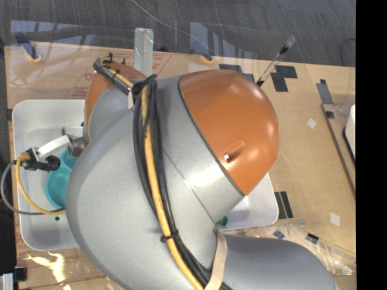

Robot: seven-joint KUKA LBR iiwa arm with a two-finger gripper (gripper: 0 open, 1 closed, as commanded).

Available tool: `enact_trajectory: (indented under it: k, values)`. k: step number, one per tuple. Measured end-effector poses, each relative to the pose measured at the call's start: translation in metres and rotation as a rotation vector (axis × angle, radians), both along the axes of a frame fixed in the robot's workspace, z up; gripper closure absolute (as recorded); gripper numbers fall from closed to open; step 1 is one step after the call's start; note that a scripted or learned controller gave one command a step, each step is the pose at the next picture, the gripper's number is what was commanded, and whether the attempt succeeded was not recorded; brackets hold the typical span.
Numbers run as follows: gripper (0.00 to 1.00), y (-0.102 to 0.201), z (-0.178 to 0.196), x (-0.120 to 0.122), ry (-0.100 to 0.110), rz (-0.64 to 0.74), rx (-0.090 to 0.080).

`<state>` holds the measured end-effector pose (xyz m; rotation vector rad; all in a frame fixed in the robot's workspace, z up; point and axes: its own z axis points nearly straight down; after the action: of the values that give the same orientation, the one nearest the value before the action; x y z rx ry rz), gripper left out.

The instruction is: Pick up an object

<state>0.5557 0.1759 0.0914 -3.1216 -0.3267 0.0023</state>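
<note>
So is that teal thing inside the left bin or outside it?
Inside: the teal plastic object lies within the left shallow white bin, its right side hidden behind the grey arm.

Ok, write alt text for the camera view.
A grey robot arm with a large orange joint cap looms over two white bins, hiding most of both. A teal object lies in the left bin beside a yellow cable.
</note>
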Motion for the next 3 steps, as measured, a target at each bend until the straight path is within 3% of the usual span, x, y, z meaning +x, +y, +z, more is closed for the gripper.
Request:
enact_trajectory:
  k: [1,2,3]
  values:
    - [1.00,0.043,0.059,0.076,-0.007,-0.001,0.002]
    - [1.00,0.042,0.102,0.066,-0.006,-0.002,-0.001]
    - [0.00,0.041,0.100,0.065,-0.004,-0.003,-0.003]
